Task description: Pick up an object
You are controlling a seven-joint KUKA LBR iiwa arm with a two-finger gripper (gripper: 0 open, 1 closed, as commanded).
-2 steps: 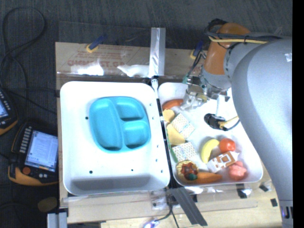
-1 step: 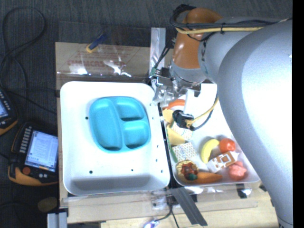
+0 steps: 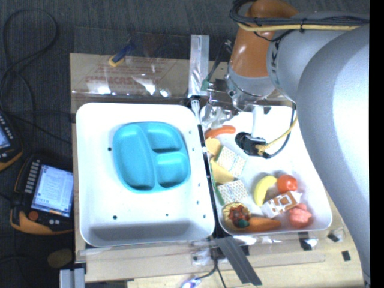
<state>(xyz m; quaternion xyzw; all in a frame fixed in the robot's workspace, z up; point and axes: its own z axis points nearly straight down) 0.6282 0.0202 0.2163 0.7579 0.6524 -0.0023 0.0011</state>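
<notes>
Two shallow white bins are seen side by side on the bench. The left bin point(image 3: 90, 215) holds a light blue divided tray point(image 3: 151, 155), which lies flat near the bin's centre. The right bin point(image 3: 321, 212), in the lower right of the frame, holds a heap of small toy foods: a yellow banana point(image 3: 264, 188), a red tomato point(image 3: 287, 182), an orange carrot point(image 3: 263, 224) along the lower rim, a pink piece point(image 3: 301, 215) at the lower right, a red-and-white carton point(image 3: 281, 205) between the banana and the pink piece, and two pale patterned blocks point(image 3: 231, 159) nearer the dividing wall. A further orange piece point(image 3: 219, 131) lies at the upper left corner of this bin. The arm point(image 3: 324, 59) is seen entering from the right, its orange band point(image 3: 255, 47) at the upper centre of the frame. The gripper point(image 3: 223, 104) is lowered at the upper left corner of the right bin, just above the orange piece; whether it is clenched or released cannot be told, since it is hidden by the wrist. A clear plastic bag point(image 3: 135, 71) lies on cardboard above the left bin.
</notes>
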